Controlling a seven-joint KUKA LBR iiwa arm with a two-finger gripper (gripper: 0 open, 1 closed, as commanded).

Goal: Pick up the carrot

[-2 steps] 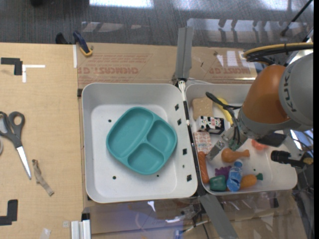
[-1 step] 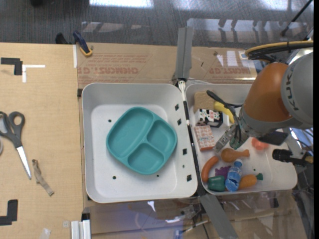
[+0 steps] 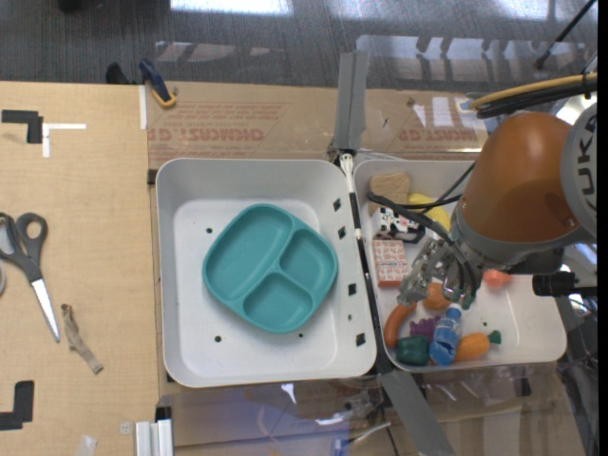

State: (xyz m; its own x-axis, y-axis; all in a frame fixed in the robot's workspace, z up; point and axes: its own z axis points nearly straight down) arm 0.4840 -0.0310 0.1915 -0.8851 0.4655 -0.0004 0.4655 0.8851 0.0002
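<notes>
The carrot (image 3: 473, 346), a short orange piece with a green top, lies near the front edge of the right bin (image 3: 532, 335). My gripper (image 3: 439, 281) hangs low over the middle of that bin, up and to the left of the carrot and apart from it. Its fingers stand open, and a small round orange item (image 3: 435, 296) shows just beneath them. The bulky orange-banded wrist (image 3: 518, 193) covers the back right part of the bin.
Crowded beside the carrot are a blue bottle (image 3: 446, 335), a purple piece (image 3: 423, 329), a dark green piece (image 3: 412, 351) and a long orange-red piece (image 3: 393, 324). The left bin (image 3: 180, 283) holds a teal divided plate (image 3: 271, 268). Scissors (image 3: 33, 264) lie on the bench at far left.
</notes>
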